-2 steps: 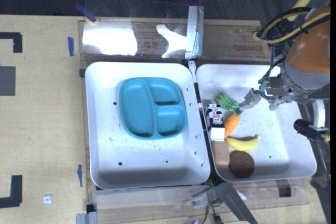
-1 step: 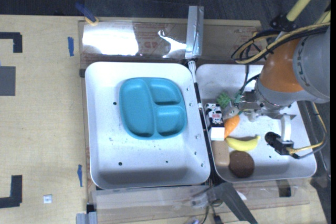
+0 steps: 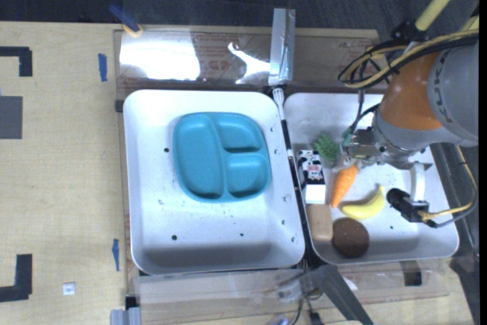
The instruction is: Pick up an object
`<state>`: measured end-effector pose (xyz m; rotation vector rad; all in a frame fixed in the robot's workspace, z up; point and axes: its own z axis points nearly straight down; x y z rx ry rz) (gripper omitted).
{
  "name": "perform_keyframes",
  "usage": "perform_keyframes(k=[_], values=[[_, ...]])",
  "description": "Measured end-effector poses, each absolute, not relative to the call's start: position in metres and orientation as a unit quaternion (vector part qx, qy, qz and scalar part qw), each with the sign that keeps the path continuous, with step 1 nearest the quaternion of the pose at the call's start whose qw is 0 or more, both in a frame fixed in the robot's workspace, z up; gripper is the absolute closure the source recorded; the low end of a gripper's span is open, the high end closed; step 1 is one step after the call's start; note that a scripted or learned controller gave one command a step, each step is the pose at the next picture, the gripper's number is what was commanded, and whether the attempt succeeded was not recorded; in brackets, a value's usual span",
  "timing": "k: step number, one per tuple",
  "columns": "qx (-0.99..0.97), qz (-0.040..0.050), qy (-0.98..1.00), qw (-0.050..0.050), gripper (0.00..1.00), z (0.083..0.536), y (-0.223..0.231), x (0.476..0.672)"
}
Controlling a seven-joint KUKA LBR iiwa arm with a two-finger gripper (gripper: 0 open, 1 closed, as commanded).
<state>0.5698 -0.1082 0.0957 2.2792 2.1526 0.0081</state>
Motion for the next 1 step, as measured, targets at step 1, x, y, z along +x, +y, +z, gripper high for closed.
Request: perform_keyframes(k=[1], values=[[0.700, 0.0018, 0.715, 0.000, 1.00, 0.1916, -0.0189, 0.6239]])
